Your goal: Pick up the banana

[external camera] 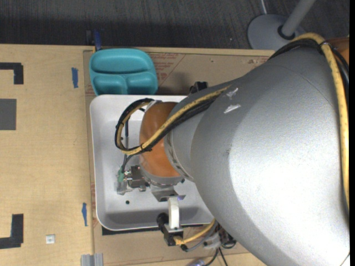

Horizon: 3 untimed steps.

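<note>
One grey arm (260, 148) with orange band (155, 143) covers most of the white bin (105, 148), gripper (130, 182) low over its left-near part. Banana can't be made out, likely hidden. Teal tray (123, 71) sits beyond the bin's far edge.

White bin (102, 165): shallow, on the tan bench (44, 148), surrounding the jaws. Teal divided tray (123, 71): beyond the bin's far edge, well above the jaws. Blue tape marks (75, 77): on the bench, left of the jaws. Grey round stand base (269, 32): on dark carpet, far upper right.
</note>
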Tool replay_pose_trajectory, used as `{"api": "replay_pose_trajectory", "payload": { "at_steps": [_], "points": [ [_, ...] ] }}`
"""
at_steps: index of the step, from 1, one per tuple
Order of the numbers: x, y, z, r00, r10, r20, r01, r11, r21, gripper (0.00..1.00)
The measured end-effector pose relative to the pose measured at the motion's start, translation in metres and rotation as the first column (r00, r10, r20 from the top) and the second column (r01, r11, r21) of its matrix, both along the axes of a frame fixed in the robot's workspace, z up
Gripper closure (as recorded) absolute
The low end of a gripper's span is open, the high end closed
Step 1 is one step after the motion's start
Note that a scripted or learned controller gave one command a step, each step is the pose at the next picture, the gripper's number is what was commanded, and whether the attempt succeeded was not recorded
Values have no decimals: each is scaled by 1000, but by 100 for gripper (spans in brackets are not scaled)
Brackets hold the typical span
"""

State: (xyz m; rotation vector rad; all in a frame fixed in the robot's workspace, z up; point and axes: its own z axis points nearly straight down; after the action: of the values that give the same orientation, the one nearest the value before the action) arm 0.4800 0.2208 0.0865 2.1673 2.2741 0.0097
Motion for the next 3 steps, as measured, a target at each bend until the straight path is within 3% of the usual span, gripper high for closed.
{"api": "replay_pose_trajectory", "payload": {
  "at_steps": [1,2,3],
  "points": [
    [47,-2,77,964,-267,-5,267,964,-5,0],
    [22,4,0,998,-59,-3,59,998,-3,0],
    [-1,4,43,897,-443,-5,443,897,-5,0]
  ]
}}
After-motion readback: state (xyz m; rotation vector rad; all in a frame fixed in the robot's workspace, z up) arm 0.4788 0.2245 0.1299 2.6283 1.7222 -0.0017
